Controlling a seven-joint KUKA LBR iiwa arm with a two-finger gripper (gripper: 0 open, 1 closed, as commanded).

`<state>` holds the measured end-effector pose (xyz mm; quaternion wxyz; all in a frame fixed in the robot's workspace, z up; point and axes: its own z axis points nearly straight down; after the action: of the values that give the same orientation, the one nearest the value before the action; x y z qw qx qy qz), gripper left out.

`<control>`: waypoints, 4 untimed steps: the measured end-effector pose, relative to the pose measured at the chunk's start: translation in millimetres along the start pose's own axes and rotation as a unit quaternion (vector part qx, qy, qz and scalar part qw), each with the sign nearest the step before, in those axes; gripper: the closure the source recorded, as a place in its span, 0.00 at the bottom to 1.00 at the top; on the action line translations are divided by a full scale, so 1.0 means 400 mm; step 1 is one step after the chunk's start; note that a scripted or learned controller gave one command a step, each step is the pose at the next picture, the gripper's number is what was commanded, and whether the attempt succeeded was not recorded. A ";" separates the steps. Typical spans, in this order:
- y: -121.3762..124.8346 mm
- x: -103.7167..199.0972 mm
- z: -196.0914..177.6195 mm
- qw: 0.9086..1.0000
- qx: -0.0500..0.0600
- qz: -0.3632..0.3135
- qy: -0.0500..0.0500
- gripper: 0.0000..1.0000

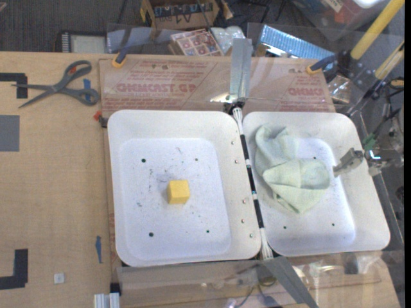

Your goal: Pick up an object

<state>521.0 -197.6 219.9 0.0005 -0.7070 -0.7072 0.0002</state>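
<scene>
The gripper (343, 162) is seen at the cloth's (292, 175) three o'clock edge; finger state cannot be told. The limp cloth could be missed or dropped.

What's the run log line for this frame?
claw: right bin, at cloth edge | yellow block: left bin | nothing lifted

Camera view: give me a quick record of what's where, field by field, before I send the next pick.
left bin: holds one yellow block, near its middle
right bin: holds a crumpled pale green cloth, toward the left and upper part
tool: low over the right bin, at the cloth's right edge
scissors: on the bench, outside the bins, upper left
</scene>
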 end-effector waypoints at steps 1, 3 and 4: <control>0.002 -0.001 -0.026 1.000 -0.002 0.000 -0.001 1.00; -0.101 -0.061 0.330 0.955 -0.002 -0.298 -0.001 1.00; -0.096 -0.069 0.329 0.900 -0.004 -0.436 -0.005 1.00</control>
<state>482.5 -225.3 88.5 -0.0056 -0.3279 -0.9447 0.0004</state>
